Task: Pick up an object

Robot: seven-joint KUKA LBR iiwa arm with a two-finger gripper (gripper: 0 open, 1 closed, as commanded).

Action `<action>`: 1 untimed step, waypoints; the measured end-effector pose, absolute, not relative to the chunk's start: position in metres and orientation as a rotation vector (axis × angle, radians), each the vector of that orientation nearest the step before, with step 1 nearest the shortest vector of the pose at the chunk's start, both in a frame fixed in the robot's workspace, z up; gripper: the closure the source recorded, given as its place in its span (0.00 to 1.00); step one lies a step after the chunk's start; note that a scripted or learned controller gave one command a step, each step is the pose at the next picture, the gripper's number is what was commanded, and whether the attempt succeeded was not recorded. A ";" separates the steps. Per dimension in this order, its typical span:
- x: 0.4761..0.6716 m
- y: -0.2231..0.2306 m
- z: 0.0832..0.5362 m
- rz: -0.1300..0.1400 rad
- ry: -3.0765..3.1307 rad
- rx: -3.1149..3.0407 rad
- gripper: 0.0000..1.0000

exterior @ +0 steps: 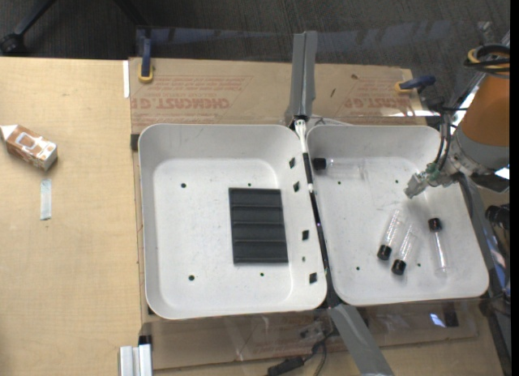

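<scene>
The right bin (pixel 340 281) holds three clear capped tubes (pixel 403 245), lying below and slightly left of the end effector (pixel 418 184), apart from it. The arm (pixel 486 119) reaches in from the bin's right rim, slanting down-left. Whether its fingers are apart cannot be told.

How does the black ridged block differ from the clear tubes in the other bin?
The block is opaque black, flat and ridged; the tubes are clear, thin and black-capped. The block lies alone, squared up in the left bin; the tubes lie scattered at angles in the right bin. Both lie flat.
</scene>
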State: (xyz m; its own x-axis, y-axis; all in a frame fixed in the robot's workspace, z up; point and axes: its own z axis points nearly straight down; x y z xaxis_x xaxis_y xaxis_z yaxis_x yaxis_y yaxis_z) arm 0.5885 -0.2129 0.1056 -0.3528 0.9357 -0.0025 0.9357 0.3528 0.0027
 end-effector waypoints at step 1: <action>0.589 -0.213 0.106 0.001 2.581 1.784 0.00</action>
State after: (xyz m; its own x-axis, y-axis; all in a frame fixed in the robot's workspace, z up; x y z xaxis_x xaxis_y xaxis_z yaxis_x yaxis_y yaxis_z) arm 0.5885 -0.2127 0.1056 -0.3534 0.9355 -0.0026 0.9355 0.3534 0.0027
